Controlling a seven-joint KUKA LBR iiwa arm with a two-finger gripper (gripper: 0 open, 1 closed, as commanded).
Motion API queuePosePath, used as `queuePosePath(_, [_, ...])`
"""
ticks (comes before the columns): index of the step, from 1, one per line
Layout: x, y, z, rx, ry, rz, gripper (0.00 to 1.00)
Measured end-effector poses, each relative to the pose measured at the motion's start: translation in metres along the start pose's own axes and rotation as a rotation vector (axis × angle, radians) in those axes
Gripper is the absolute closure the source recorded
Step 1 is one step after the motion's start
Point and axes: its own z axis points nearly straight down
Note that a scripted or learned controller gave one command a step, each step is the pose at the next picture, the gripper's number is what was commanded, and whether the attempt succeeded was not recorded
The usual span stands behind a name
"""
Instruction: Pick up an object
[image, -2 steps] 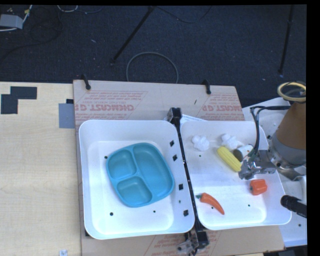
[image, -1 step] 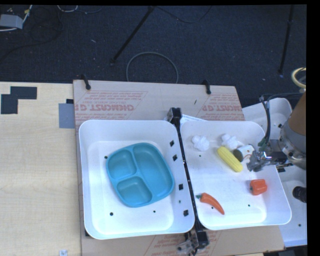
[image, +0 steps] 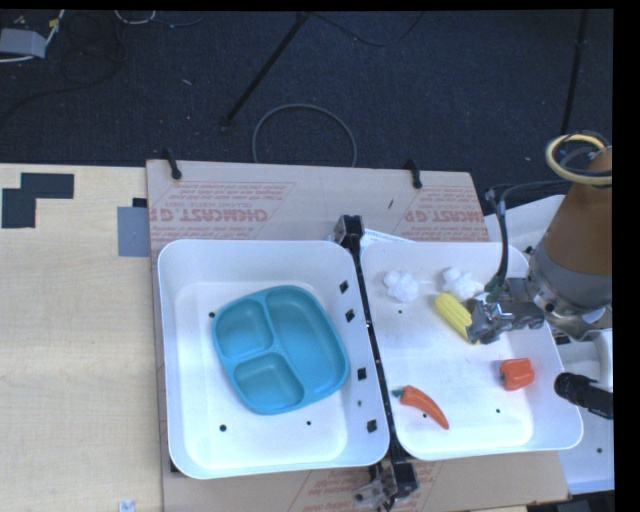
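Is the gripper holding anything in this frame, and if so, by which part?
Cannot be told. The gripper sits right beside the yellow corn in the right bin, at its right end, but an actual hold is not discernible.

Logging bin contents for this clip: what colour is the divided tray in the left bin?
Light blue, plain with no pattern. The divided tray shows clearly in the camera view.

A blue divided plate (image: 278, 347) sits in the white bin (image: 190, 430) well left of the gripper (image: 487, 325); cardboard (image: 300, 205) lies under it; a cable loop (image: 304, 112) lies far beyond.
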Motion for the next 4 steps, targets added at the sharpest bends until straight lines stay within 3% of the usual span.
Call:
queuePosePath(3, [0.171,-0.003,0.026,0.002,0.000,-0.002,1.00])
queuePosePath(4, [0.214,0.005,0.015,0.001,-0.001,0.000,1.00])
